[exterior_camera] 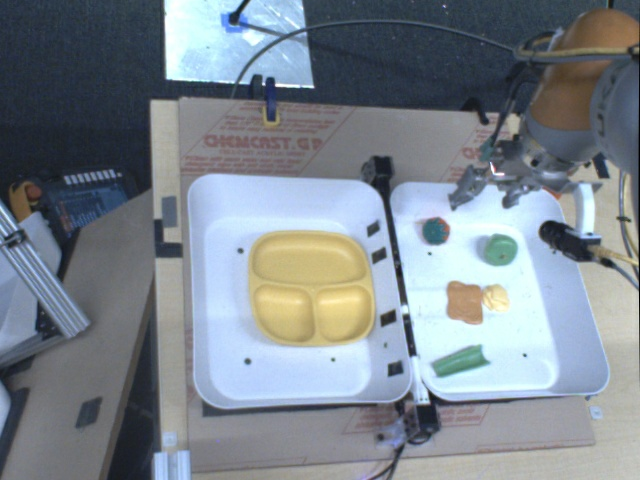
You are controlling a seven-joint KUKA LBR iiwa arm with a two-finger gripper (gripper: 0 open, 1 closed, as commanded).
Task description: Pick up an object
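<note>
The hand (490, 190) hung open and empty over the far edge of the right bin (575, 318). Nothing was lifted yet: the teal ball (435, 231), nearest it, lay in that bin, so the whole pick seemingly remained.

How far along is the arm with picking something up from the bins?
Nothing looks picked yet. The claw hangs open over the right bin, near its far edge, with nothing between its fingers. The teal ball, green round piece and green pod lie untouched. Descent, grasp and lift remain.
</note>
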